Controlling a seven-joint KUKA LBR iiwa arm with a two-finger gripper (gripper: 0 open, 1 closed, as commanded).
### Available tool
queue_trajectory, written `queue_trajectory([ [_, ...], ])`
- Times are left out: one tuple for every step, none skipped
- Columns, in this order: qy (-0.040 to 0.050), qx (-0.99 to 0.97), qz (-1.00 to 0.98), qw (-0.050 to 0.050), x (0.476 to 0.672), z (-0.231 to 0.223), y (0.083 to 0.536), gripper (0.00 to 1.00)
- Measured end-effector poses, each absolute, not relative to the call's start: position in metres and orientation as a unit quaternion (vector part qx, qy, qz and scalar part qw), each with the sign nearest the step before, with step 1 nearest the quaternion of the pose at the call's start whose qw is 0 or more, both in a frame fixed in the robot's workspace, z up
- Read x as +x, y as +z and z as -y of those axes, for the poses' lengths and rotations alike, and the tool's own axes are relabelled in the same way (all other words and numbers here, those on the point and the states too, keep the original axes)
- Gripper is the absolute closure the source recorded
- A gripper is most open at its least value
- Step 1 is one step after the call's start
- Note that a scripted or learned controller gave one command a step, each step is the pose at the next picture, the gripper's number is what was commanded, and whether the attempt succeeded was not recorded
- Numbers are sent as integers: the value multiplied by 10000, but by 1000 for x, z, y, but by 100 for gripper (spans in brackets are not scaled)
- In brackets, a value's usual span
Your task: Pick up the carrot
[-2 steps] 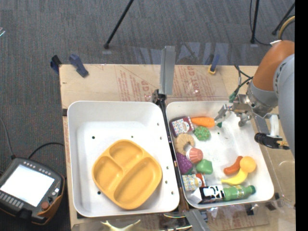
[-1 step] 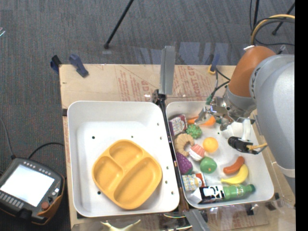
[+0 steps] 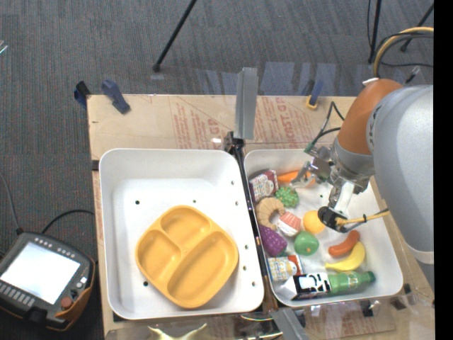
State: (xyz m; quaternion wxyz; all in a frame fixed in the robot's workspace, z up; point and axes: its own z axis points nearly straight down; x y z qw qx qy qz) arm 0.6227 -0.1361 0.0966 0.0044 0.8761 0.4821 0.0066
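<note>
A robotics lab: teach pendant (image 3: 42,276), tripod legs (image 3: 179,28), clamped plywood bench (image 3: 177,122).

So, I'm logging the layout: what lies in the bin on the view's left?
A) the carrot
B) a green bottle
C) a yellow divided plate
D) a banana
C: the yellow divided plate lies in the left-hand bin, while the carrot sits in the other bin.

The arm (image 3: 407,168) is a broad, smooth, rounded shell of pale grey. Above the wrist an orange band (image 3: 362,115) curves round it, glossy and domed. Below sits a grey ring, then the small end effector (image 3: 316,170) of dull metal, with thin dark wires beside it.
</note>
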Motion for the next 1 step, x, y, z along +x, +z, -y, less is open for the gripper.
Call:
queue_trajectory([
  [66, 8924, -4512, 53, 588, 114, 96, 0],
])
